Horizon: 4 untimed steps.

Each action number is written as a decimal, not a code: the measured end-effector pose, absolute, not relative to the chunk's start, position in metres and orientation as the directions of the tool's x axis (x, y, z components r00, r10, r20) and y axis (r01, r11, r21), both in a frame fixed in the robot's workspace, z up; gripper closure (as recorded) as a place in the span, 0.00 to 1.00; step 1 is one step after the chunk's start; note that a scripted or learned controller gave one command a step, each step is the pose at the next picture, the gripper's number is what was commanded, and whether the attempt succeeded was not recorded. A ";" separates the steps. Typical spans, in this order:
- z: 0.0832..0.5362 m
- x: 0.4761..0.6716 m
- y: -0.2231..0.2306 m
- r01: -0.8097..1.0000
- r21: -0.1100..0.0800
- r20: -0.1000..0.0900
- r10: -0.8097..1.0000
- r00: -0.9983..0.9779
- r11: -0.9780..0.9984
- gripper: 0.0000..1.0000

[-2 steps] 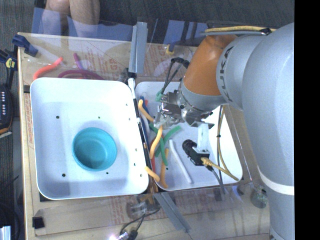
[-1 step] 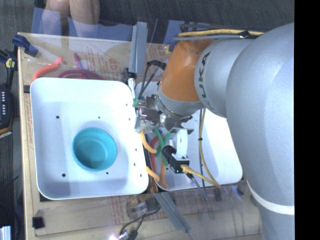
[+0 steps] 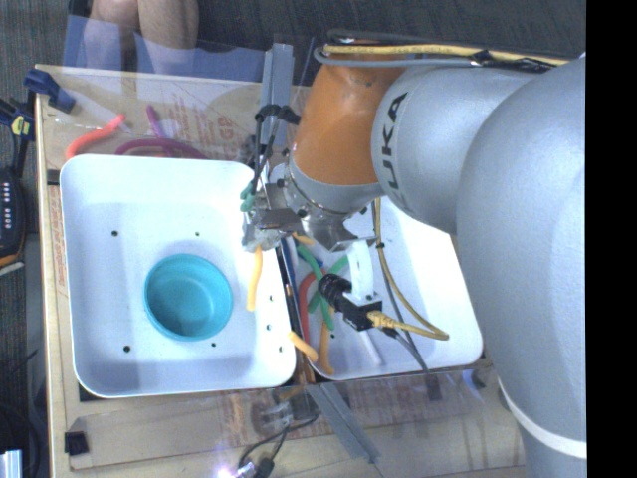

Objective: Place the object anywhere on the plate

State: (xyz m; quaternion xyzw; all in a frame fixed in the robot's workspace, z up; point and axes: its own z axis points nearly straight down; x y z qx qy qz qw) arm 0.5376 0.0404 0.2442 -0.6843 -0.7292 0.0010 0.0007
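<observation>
End effector (image 3: 261, 229), grip state unclear, yellow object (image 3: 254, 279) just below it, right of teal plate (image 3: 188, 297).

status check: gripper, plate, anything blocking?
Gripper over the seam between the bins, jaw state unreadable. Blue plate bare in left bin. Arm covers most of right bin.
</observation>
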 end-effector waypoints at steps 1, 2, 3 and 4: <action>0.212 0.512 0.086 0.998 -0.005 -0.001 0.998 -0.065 0.065 1.00; 0.190 0.552 0.088 0.943 -0.003 0.000 0.943 -0.333 0.333 1.00; 0.191 0.528 0.076 0.832 -0.005 0.002 0.832 -0.555 0.555 1.00; 0.191 0.528 0.076 0.832 -0.005 0.002 0.832 -0.555 0.555 0.00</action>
